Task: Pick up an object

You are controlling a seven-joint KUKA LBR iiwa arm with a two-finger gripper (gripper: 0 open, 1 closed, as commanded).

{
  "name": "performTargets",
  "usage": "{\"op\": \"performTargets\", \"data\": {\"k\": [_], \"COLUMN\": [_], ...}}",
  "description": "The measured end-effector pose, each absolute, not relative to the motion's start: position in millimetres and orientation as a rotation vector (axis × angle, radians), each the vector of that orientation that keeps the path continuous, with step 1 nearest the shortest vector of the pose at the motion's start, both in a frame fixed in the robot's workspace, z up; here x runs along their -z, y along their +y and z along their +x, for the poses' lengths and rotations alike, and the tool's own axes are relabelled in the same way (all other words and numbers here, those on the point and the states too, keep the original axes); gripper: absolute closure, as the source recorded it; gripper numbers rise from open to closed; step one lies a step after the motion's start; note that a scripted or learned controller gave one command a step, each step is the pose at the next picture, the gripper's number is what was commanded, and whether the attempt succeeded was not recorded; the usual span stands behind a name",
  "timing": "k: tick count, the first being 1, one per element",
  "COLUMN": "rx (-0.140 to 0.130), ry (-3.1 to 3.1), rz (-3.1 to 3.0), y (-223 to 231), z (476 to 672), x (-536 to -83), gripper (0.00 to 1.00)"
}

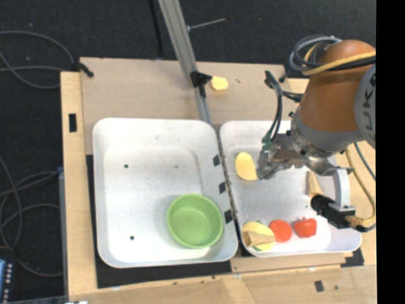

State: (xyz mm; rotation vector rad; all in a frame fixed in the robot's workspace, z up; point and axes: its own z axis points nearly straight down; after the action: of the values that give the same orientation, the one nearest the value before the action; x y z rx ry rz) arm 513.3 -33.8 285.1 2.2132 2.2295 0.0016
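In the right bin, a pale yellow oval object lies near the left wall. My gripper reaches down right beside it, at its right edge, and appears to touch it. Along the bin's front wall lie a yellow and tan piece, a round red-orange object and a red object. A tan stick-like piece lies at the right, partly hidden by the arm.
The left bin holds a green bowl at its front right. A small yellow object lies on the bench behind the bins, beside a slanting metal rail. Cables hang off the arm at the right.
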Motion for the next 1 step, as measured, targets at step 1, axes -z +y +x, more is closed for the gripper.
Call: {"op": "performTargets", "data": {"k": [1], "rx": [0.002], "ry": [2.229], "rz": [2.215], "y": [15.5], "z": [515.8], "x": [-258.8], "gripper": [1.00]}}
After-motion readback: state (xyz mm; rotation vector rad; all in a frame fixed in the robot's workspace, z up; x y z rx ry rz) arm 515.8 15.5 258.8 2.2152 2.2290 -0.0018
